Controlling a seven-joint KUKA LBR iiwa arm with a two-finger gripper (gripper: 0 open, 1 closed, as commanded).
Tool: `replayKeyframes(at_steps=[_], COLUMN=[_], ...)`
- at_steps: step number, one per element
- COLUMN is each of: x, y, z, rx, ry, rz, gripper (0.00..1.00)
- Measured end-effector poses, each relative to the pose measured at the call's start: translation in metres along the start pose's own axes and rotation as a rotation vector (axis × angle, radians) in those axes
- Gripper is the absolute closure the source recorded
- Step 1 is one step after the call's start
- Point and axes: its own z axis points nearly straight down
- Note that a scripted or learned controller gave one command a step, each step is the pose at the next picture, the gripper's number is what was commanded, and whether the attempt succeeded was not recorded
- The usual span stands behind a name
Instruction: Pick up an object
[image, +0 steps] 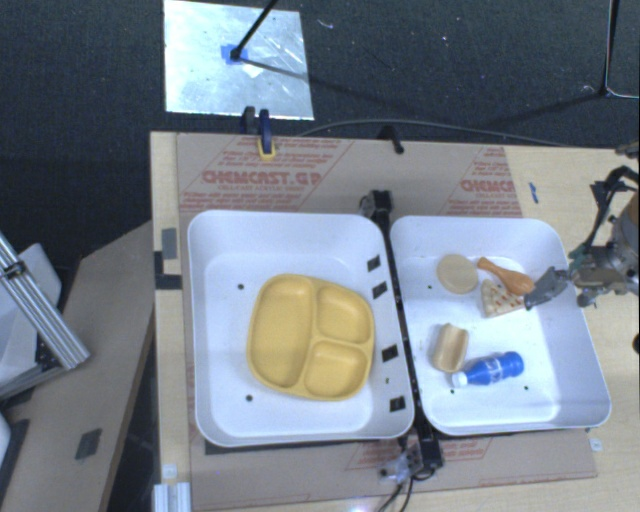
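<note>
blue bottle (492, 368) right bin | tool (548, 287) beside cracker (497, 298)

Even, bright overhead light; glare on foil sheet (238, 60); soft shadows; slightly grainy, low resolution.

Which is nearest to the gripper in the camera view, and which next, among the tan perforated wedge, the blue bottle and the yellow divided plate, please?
From the gripper:
1. Tan perforated wedge, right bin, just beside it.
2. Blue bottle, right bin, near front.
3. Yellow divided plate, left bin.
</note>
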Motion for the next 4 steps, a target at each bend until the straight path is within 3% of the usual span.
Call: replayKeyframes(at_steps=[1,2,4], x=[0.001,0.006,0.006], y=[0.003,0.012,0.004], z=[-0.007,0.041,0.134], rx=[-0.012,-0.01,-0.01], ry=[-0.003,-0.002,-0.002], rz=[-0.004,-0.006,-0.003], gripper=[0.0,0.0,0.0])
